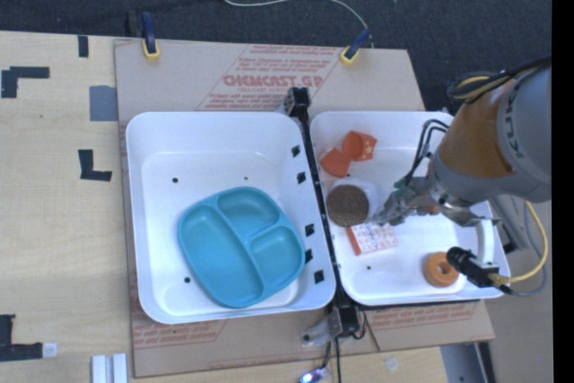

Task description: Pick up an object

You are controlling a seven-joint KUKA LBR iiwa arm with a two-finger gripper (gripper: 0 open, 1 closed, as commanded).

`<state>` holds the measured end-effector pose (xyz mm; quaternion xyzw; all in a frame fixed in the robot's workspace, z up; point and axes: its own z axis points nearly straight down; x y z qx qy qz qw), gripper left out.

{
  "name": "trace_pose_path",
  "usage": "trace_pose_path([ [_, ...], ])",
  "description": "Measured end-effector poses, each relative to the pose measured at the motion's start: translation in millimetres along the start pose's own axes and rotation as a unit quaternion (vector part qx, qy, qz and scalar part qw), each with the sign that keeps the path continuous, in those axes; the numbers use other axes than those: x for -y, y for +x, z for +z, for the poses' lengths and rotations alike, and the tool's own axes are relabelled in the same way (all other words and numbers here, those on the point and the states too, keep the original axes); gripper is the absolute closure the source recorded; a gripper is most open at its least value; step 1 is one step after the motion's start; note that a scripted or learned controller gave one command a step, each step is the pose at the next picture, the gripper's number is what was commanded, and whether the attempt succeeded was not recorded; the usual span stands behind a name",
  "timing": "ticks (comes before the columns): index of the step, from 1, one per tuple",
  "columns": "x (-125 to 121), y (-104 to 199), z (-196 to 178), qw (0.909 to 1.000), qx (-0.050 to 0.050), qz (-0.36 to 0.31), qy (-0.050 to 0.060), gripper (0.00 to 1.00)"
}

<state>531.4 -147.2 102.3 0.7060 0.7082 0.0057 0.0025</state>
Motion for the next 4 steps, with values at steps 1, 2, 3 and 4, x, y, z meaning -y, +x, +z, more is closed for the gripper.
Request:
trace_pose_path([
  [1,-3,-2,-63,1.0,0.003,0.001,0.004,1.0],
  [2,-12,-1,-124,1.0,0.003,0.0,0.003,1.0],
  [3,-15,-1,-188,1.0,0.003,0.0,0.003,1.0],
  [4,-25,54,-167,1.0,0.002,-0.002,0.007,1.0],
])
